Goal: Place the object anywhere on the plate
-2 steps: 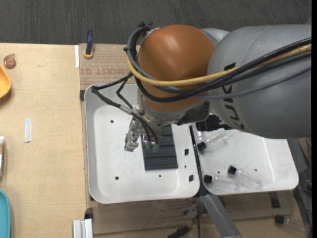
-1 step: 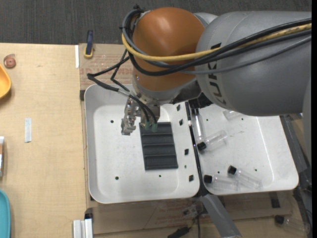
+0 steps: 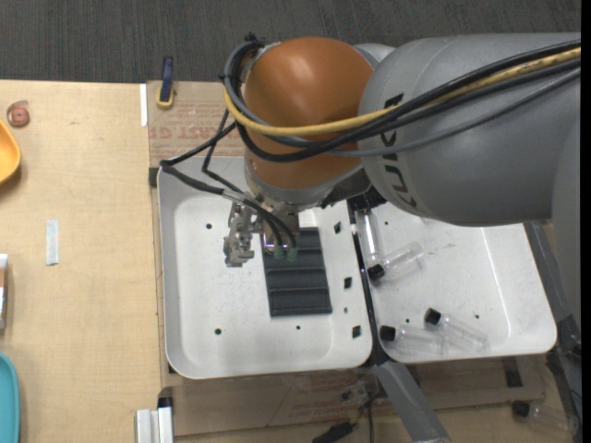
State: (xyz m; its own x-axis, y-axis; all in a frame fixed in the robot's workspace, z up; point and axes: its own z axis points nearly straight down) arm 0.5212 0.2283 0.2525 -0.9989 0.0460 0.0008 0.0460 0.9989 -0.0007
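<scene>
A dark ribbed rectangular plate lies flat in the left bin, right of its middle. My gripper hangs over that bin just left of the plate's upper end, beneath the orange band of the arm. I make out nothing held in it. Several clear tubes with black caps lie in the right bin: one near the divider, another toward the front. A third tube lies along the divider, partly under the arm.
The arm's bulk covers the back of both bins. On the wooden bench to the left sit an orange item, a small clear strip and a blue item. A blue clamp stands behind the left bin.
</scene>
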